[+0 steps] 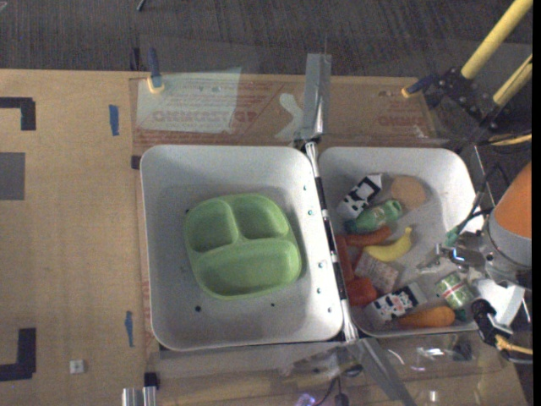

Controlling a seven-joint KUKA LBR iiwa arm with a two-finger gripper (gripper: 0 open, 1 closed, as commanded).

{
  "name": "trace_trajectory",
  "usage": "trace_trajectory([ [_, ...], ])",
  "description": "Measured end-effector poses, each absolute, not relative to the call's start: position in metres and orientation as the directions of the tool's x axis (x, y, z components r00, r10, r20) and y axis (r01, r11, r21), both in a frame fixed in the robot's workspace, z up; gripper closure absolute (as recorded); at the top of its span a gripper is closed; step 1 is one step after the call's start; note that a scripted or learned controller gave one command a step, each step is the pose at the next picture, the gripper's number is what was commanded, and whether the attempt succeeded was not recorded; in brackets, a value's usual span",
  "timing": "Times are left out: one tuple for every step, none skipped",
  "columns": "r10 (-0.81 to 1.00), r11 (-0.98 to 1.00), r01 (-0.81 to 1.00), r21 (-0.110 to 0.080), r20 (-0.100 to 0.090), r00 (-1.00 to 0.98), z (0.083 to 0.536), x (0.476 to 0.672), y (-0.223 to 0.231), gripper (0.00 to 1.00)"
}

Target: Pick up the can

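Camera view: gripper (452, 271) sits over the can (454, 292), grip unclear.

The gripper (452, 271) is low in the right bin (456, 166); the small green can (455, 291) sits right under it; an orange carrot (429, 316) lies just past the can; the green plate (243, 245) lies far off in the left bin (169, 176).

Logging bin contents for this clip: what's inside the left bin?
The left bin holds a green divided plate, lying flat. Whatever lies beneath the plate is covered.
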State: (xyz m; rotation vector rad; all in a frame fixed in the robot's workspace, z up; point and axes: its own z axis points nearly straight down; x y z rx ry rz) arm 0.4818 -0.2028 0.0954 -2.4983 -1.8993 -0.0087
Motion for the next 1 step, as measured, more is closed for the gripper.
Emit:
trace_trajectory([
  [0.962,-0.272,0.962,0.004,0.004,0.272,0.1051,0.4822,-0.2047,1.00],
])
